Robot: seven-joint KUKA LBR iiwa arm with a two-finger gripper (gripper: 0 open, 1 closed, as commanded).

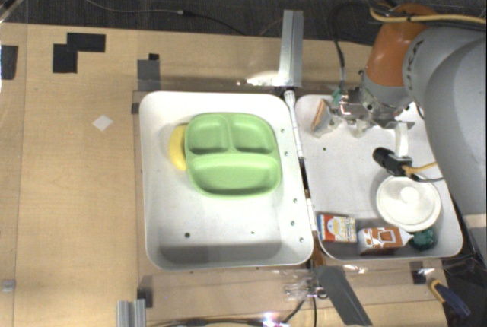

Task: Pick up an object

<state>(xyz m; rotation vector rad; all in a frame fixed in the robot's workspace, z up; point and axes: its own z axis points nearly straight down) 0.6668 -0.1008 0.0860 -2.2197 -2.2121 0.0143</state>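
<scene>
My gripper (323, 117) hangs over the far left corner of the right bin (342, 173), reaching in from the right under the grey arm with its orange band. In the near part of that bin stands a white bowl (409, 202). Along the bin's near wall lie a small red and white carton (338, 228), a brown carton (380, 239) and a small dark green object (424, 239). The left bin (163, 226) holds a green divided plate (232, 153), with a yellow object (176, 148) sticking out from under its left edge.
A metal post (292, 52) rises behind the wall shared by the two bins. The wooden bench (68, 188) extends to the left of the bins. The arm's bulk covers the right bin's far right side.
</scene>
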